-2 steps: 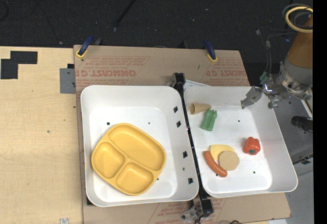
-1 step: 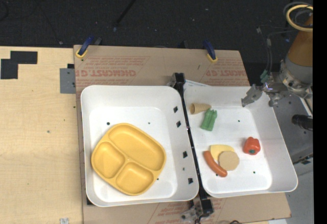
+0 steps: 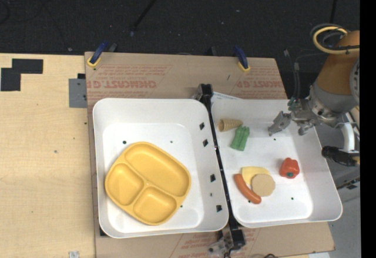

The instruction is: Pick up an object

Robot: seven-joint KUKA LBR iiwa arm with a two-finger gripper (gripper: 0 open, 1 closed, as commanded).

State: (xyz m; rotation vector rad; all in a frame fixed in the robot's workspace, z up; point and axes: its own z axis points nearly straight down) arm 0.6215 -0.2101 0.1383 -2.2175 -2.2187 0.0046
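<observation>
Brown cardboard point(image 3: 176, 77) is lying under both bins, and red printing on it is showing upside down; it seems to read "CHEMCAST GP", once along the far left strip and once more near the far right, though the letters are small and inverted. Two clamps with blue and yellow handles, one at the left point(image 3: 98, 56) and one at the right point(image 3: 241, 58), are pinching its far edge.

Sitting in the left bin point(image 3: 117, 111) is a yellow divided plate point(image 3: 147, 183) with three compartments, taking up most of the floor there. Between the two bins a black divider strip point(image 3: 212, 151) is running from the far edge to the near one.

Resting in the right bin point(image 3: 317, 204) are the small toy foods. A tan cone point(image 3: 230, 124) is lying on its side near the far left corner, just beside a green block point(image 3: 239, 138). Nearer the camera, a red-orange sausage point(image 3: 247, 188) is touching a tan round disc point(image 3: 262, 184), which is overlapping a yellow wedge point(image 3: 252, 172). A red pepper point(image 3: 288, 168) is standing apart from them toward the right.

Reaching in from the right, the grey arm with its orange band point(image 3: 338, 71) is hanging over the far right part of that bin. The gripper point(image 3: 289, 123) is hovering above bare white floor with its two fingers spread apart and nothing between them. The red pepper is the closest item, lying just nearer the camera than the gripper, with the green block farther to the left. Dark cables are trailing across the black floor beyond the bench.
</observation>
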